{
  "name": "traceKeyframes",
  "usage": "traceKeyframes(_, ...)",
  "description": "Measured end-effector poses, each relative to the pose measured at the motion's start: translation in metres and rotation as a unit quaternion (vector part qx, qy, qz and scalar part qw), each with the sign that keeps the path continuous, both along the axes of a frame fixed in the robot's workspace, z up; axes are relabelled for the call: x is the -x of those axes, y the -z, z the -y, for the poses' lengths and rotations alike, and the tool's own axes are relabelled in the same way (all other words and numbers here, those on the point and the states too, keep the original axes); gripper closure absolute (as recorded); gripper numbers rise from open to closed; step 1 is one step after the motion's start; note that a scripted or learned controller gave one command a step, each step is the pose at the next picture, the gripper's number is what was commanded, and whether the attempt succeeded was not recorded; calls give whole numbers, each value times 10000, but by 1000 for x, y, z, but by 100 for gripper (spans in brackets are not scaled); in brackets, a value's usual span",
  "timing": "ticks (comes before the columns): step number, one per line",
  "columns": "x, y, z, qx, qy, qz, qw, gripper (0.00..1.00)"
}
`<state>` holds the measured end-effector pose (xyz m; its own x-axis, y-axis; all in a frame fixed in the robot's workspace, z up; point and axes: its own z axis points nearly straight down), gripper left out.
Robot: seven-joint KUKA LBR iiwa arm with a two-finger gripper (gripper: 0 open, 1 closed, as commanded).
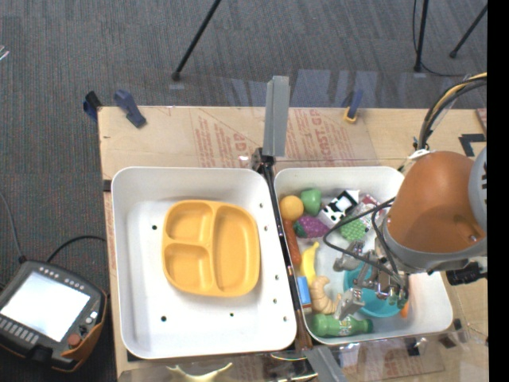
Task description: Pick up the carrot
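The carrot (293,247) is a slim, dull orange-red stick lying along the bin wall, well left of the gripper (374,289), whose grip I cannot tell.

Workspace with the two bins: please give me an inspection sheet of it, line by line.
Surface: cardboard-covered bench bearing left bin and right bin.
Job's things: carrot lies at the right bin's left wall, untouched.
Clutter: yellow divided plate in left bin; toy foods and teal bowl in right bin.
Grippers: end effector low over the teal bowl, away from the carrot.
Cables: black cables by the arm.
Surroundings: grey carpet, tripod legs, teach pendant.
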<state>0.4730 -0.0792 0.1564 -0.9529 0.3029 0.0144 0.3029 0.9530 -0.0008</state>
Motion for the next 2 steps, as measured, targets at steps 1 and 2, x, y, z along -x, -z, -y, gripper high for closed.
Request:
traceKeyframes(1, -3, -31, -52, 14, 362, 67, 9993, 0)
traceKeyframes(2, -4, -39, -52, 14, 342, 54, 9994, 100)
